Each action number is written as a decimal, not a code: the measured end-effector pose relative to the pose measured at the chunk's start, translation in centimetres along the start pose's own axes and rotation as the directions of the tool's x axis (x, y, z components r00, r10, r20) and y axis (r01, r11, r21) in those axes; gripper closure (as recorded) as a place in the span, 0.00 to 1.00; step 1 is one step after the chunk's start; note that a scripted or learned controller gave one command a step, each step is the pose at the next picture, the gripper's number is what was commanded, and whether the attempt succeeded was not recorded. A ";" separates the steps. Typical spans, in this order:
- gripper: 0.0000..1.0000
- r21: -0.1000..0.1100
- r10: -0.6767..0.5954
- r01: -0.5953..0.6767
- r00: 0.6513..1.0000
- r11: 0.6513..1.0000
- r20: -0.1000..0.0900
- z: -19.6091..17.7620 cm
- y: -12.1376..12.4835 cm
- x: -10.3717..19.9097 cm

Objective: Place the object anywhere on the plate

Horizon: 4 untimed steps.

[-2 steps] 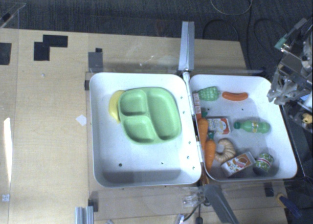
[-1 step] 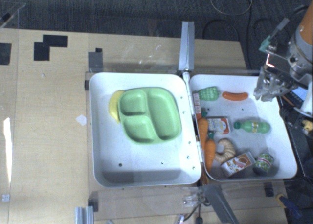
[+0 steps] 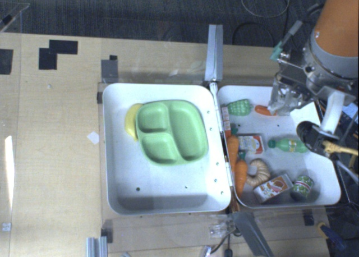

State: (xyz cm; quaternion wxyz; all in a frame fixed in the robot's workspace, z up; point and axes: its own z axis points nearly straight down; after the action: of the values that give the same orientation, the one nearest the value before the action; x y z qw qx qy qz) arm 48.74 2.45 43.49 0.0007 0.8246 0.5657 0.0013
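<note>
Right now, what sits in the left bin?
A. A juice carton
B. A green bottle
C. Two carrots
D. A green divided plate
D. The green divided plate lies in the left bin, while the bottle and carrots lie in the right bin.

2 shallow white bins: left bin (image 3: 112,155), right bin (image 3: 328,186). Left: 1 green three-compartment plastic plate (image 3: 171,131), 1 yellow item (image 3: 132,121) tucked under its edge. Right: 2 orange toy carrots (image 3: 233,148) (image 3: 240,176), 1 small orange piece (image 3: 262,110), 1 green bumpy toy (image 3: 240,107), 1 green bottle (image 3: 289,146), 2 small printed cartons (image 3: 251,143) (image 3: 273,187), 1 tan bread-like toy (image 3: 259,170), 1 green can (image 3: 303,186).
</note>
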 end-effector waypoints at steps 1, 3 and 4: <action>1.00 -0.001 0.046 -0.046 0.999 0.999 -0.002 -0.1 -1.3 3.7; 1.00 0.001 0.462 -0.462 0.887 0.887 -0.003 -0.1 -4.8 12.5; 1.00 0.002 0.622 -0.622 0.783 0.783 0.001 14.0 -4.4 11.4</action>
State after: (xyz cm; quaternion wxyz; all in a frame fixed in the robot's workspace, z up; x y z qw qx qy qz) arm 48.72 14.65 29.54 -0.0007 0.9648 0.2628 0.0009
